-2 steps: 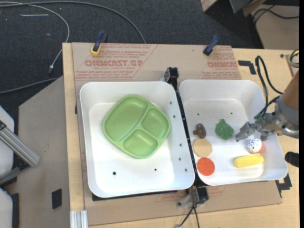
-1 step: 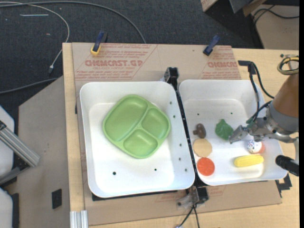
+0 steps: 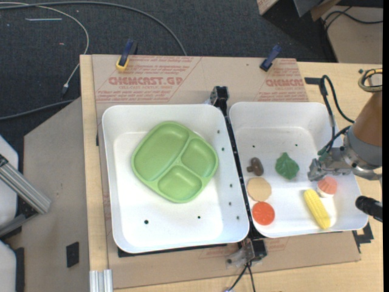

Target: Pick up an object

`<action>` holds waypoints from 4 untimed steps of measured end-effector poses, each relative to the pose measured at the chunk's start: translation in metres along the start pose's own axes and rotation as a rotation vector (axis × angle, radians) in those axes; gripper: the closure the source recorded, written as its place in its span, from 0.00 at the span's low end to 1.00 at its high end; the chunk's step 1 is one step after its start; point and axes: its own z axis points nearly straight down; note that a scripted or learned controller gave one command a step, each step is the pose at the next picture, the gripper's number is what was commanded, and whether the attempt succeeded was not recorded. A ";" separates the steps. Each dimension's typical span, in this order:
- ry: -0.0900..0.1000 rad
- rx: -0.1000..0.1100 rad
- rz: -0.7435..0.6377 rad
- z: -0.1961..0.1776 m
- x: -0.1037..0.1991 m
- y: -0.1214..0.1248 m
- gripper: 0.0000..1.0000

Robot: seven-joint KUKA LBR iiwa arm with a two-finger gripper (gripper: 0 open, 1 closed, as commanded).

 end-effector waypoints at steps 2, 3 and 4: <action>0.000 0.008 0.002 -0.082 0.010 0.004 1.00; 0.005 0.016 -0.002 -0.087 0.065 -0.006 1.00; 0.003 0.013 -0.002 -0.099 0.117 -0.006 1.00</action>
